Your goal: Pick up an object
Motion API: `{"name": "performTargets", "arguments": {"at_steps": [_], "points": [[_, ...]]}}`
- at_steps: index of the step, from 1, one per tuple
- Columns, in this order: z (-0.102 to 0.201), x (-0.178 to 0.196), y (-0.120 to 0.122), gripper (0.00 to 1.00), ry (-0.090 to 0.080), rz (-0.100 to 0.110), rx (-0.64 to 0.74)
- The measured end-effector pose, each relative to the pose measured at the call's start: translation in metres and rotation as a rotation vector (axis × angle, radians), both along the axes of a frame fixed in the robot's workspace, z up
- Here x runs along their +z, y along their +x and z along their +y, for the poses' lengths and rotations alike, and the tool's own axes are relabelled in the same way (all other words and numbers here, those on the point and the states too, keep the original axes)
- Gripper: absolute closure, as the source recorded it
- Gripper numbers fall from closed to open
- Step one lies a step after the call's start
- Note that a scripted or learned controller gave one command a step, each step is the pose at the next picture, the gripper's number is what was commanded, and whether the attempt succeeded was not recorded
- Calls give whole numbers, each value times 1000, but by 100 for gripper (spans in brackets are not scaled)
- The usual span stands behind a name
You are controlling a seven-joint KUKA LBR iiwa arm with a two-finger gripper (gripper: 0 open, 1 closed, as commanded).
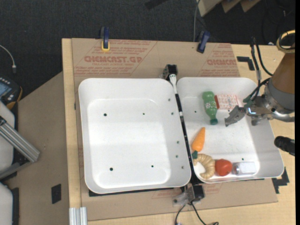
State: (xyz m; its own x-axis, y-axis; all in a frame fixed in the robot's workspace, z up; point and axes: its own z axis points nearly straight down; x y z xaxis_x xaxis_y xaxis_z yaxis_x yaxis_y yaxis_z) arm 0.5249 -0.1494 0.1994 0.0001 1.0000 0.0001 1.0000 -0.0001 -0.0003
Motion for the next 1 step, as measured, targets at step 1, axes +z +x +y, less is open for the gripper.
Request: {"name": "performTargets", "arguments": {"at_steps": [1], "points": [[0,10,1,100,-1,-3,0]]}}
